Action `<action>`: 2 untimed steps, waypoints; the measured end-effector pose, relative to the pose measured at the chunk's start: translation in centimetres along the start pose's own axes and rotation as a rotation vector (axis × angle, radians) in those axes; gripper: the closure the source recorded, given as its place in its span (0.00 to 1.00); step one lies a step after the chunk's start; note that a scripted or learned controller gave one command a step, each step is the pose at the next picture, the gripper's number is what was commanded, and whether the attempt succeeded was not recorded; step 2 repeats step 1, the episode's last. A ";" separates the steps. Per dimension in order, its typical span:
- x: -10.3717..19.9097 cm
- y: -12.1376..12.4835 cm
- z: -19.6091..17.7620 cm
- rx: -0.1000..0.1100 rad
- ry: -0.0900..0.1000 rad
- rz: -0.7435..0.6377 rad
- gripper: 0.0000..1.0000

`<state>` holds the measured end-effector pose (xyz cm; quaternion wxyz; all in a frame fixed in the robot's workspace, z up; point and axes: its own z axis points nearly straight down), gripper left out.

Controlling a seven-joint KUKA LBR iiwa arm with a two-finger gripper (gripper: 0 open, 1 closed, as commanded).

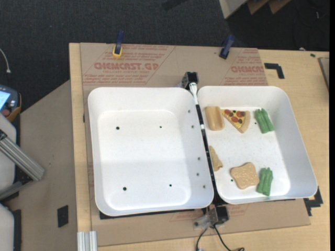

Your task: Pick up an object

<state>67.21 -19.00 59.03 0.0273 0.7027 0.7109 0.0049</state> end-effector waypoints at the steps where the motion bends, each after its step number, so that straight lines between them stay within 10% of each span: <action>1: 0.1 0.1 -1.1 -0.006 -0.003 -0.001 1.00; 2: 0.1 0.1 -1.1 -0.006 -0.003 -0.001 1.00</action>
